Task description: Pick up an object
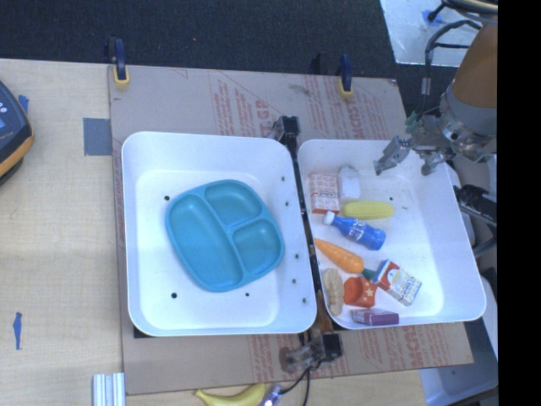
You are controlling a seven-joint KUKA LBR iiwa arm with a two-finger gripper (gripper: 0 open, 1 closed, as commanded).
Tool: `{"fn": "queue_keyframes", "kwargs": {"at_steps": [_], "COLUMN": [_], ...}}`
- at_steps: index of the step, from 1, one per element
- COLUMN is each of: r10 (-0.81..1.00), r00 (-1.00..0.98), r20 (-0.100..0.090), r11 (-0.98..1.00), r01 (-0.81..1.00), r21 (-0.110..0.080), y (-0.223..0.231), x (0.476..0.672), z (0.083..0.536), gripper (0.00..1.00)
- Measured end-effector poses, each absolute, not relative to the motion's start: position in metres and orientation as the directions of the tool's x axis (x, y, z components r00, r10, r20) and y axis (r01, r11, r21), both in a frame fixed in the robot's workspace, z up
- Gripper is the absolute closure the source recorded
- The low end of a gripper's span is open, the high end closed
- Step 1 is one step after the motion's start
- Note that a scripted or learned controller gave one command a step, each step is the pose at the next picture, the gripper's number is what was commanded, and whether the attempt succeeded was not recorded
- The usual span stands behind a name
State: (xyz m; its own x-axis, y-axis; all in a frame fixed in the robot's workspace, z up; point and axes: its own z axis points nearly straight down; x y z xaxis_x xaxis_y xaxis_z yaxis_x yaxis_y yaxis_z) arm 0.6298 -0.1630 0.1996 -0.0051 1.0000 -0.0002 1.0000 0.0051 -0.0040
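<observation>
My gripper (412,156) hangs over the far right part of the right bin (439,227), fingers spread open with nothing between them. Below and left of it lie a yellow corn cob (368,211), a white lump (349,180) and a pink-and-white packet (323,193). Farther toward the front are a blue bottle (358,231), an orange carrot (339,255), a red-and-white carton (397,281), a red piece (359,292), a tan piece (334,290) and a small purple box (374,317).
The left bin (144,227) holds a blue divided plate (225,233). A banana (230,394) lies on the bench in front of the bins. Clamps (120,62) sit on the cardboard's far edge, and a dark device (10,125) rests at far left.
</observation>
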Motion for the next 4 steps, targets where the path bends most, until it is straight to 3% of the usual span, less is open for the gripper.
{"fn": "queue_keyframes", "kwargs": {"at_steps": [1,2,3,4], "r10": [1.0,1.0,1.0,1.0], "r00": [-0.005,-0.008,-0.003,-0.004], "r20": [0.0,-0.002,-0.001,0.001], "r11": [0.005,0.008,0.003,0.004], "r01": [1.0,1.0,1.0,1.0], "r21": [-0.006,-0.008,-0.002,-0.003], "y": [-0.13,-0.131,-0.159,-0.116], "x": [0.579,0.579,0.536,0.565], "z": [0.091,0.102,0.218,0.24], "gripper": [0.0,1.0,1.0,1.0]}}
